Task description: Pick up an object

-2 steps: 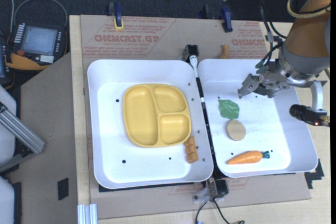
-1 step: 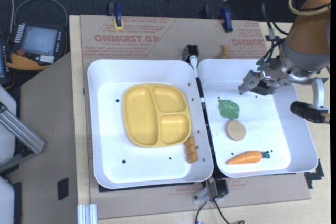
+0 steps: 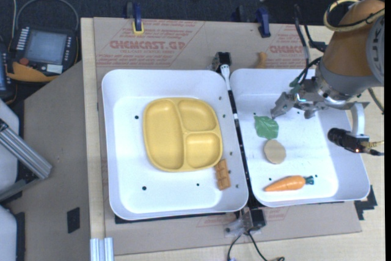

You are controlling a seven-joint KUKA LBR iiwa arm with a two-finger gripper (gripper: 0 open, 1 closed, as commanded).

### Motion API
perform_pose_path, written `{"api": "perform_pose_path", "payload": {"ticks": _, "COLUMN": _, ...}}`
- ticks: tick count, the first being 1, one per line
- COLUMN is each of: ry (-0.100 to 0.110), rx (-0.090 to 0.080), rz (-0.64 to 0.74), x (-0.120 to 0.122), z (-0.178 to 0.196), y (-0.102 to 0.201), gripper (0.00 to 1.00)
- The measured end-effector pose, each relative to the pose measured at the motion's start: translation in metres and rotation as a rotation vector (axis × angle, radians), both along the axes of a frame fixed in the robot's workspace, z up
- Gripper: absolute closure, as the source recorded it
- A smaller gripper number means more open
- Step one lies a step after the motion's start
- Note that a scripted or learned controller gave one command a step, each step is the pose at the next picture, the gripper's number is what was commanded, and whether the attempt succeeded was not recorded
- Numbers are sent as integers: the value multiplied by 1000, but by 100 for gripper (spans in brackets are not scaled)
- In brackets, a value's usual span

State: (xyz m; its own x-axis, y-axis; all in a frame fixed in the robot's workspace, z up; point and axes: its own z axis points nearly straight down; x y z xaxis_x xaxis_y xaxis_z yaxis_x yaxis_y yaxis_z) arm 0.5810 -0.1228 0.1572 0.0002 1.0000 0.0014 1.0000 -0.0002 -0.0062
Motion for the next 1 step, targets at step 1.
{"api": "perform_pose_path", "payload": {"ticks": 1, "ry": 1, "rx": 0, "rz": 0, "x": -9, "z": -47, "y": 4, "gripper": 0}}
